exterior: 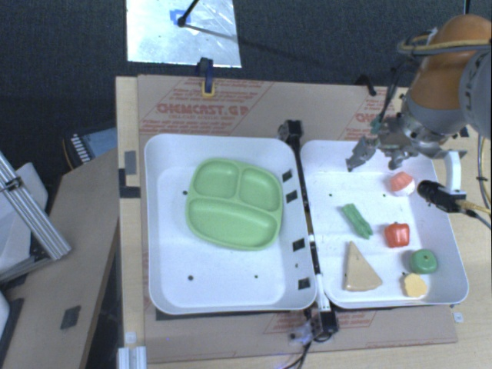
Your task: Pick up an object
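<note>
a: how much of the arm (450,60) can you see?

b: just the wrist end. the right edge cuts off the rest.

a: and the gripper (378,154)?

b: small and dark. can't tell how its fingers stand.

a: the pink thing (400,181) under it?

b: too small to name. same for the yellow lump (414,285) in the near corner.

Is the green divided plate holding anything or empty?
Empty. The green divided plate lies flat in the left bin, its three compartments showing bare green; the toy foods all lie in the right bin.
</note>
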You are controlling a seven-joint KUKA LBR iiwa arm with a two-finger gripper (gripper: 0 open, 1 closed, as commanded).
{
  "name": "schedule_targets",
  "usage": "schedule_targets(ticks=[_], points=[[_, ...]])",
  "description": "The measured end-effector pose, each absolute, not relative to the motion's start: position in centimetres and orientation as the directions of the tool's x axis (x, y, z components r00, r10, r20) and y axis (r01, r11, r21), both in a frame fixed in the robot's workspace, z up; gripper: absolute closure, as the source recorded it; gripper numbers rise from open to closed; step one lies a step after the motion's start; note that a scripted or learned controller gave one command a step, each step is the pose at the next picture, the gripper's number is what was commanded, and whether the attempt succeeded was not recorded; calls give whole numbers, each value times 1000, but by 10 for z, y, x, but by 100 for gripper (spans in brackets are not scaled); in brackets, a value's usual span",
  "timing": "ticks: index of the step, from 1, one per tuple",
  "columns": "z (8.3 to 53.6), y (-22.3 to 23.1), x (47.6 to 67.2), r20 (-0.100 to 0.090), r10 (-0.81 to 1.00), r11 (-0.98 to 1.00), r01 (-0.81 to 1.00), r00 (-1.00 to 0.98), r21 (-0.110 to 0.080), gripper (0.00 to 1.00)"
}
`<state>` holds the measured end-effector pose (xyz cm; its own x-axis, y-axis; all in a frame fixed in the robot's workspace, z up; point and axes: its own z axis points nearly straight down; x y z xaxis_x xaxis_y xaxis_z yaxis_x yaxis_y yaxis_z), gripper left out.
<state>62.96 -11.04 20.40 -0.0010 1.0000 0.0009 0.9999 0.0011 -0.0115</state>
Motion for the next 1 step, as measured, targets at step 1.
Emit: schedule_targets(ticks=[1], points=[[212, -110, 632, 0, 1000, 3, 1000, -3, 1, 0]])
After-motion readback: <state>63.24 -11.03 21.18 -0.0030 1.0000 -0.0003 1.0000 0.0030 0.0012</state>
